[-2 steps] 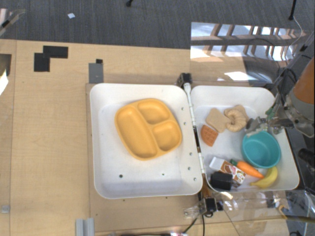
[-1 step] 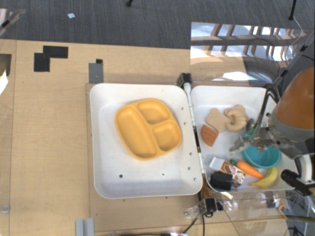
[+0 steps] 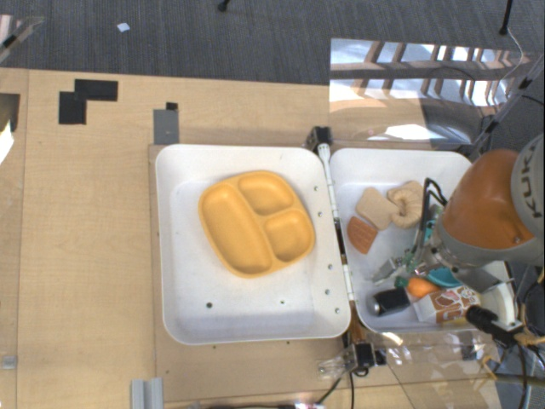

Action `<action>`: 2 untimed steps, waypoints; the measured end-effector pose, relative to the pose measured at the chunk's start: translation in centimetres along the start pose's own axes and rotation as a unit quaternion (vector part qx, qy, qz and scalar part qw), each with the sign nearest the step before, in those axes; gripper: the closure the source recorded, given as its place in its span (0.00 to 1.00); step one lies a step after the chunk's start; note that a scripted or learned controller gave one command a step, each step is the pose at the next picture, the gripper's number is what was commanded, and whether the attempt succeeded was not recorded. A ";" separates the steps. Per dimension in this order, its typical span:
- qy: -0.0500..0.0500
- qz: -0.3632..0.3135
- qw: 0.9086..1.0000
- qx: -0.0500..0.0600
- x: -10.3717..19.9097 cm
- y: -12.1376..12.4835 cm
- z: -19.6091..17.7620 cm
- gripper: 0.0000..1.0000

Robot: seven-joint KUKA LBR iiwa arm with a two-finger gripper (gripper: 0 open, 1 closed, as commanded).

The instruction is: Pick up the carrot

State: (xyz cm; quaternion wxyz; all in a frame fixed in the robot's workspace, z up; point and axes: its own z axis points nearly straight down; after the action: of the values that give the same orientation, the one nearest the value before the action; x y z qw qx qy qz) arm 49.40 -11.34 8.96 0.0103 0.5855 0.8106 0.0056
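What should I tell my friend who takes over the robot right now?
Gripper: low in the right bin, among the clutter; I cannot tell if it is open or shut.
Carrot: looks like the orange piece just below the gripper, beside a teal thing.
Yellow tray: in the left bin, nothing in it.
Done: arm is over the pile.
Left: grab and lift the carrot.

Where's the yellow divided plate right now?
The yellow divided plate lies in the left bin, about mid-bin, across the divider from the right bin where the arm works.
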 end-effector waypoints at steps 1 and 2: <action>0.000 0.216 0.976 0.002 -1.2 -0.5 0.0 0.00; -0.003 0.392 0.920 0.001 -1.2 -0.5 0.0 0.00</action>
State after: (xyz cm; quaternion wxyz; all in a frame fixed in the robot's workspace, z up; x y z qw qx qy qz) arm 49.31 -12.61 8.93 0.0092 0.8565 0.5161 0.0067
